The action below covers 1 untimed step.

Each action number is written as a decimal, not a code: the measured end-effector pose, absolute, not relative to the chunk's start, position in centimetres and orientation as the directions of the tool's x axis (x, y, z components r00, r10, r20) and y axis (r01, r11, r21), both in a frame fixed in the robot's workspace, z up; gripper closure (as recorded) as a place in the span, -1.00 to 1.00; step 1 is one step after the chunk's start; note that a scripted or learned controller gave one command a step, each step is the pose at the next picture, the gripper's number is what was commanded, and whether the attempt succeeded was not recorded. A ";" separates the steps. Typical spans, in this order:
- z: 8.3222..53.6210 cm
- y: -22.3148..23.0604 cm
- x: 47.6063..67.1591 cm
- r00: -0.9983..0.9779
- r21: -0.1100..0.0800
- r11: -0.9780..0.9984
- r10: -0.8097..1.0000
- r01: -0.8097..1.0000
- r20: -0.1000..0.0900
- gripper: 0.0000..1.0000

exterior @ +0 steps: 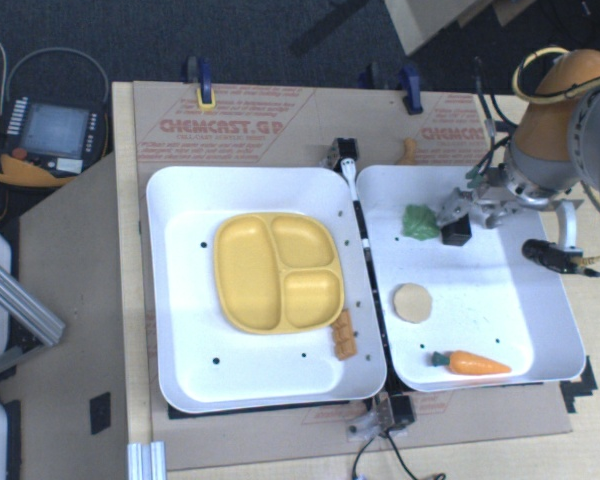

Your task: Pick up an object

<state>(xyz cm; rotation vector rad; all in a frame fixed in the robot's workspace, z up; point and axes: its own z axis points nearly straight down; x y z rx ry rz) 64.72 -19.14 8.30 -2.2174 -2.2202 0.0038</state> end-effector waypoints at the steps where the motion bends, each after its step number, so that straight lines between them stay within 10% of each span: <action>1: 9.6 -19.1 64.8 -0.002 0.000 0.002 1.000 1.000 -0.001 1.00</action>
